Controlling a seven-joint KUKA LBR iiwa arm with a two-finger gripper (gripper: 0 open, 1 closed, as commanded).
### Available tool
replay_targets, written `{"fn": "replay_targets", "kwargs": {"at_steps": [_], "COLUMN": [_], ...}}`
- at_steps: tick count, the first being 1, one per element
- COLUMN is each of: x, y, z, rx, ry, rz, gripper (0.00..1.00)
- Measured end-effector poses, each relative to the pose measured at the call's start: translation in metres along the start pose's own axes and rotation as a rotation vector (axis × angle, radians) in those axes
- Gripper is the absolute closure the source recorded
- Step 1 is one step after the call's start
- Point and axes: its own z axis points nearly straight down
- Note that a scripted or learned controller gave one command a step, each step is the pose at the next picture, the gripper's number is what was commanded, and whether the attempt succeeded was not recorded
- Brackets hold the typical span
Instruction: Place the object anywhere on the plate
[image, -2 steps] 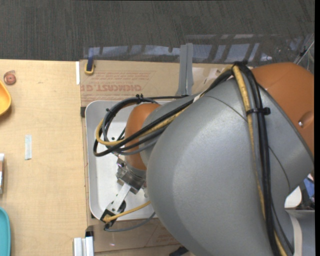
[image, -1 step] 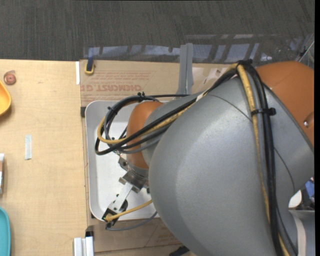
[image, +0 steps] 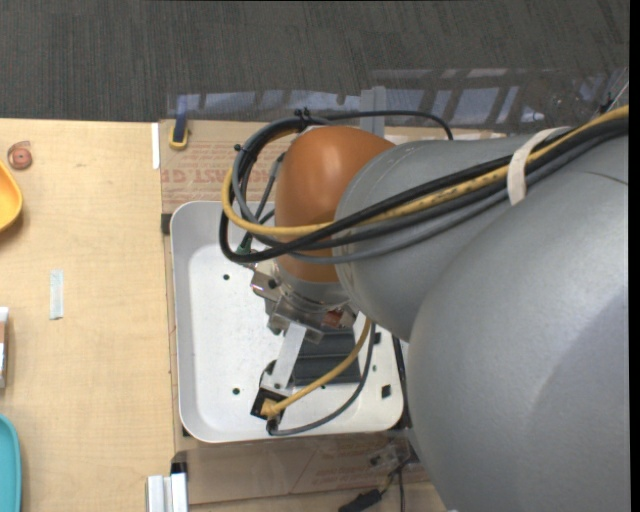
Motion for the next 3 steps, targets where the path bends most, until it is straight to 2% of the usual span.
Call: {"fn": "replay_targets", "kwargs": {"at_steps": [1,2,3], "x": [0.036,0.009,0.003], "y": [0.062,0.008,-0.006], "z": [-0.081,0.110,-0.033], "rx": [-0.001,0.003,-0.001], "ry": [0.000,-0.001,0.001], "rz": [-0.318,-0.097,-0.462], "gripper": [1.00,1.00,1.00]}}
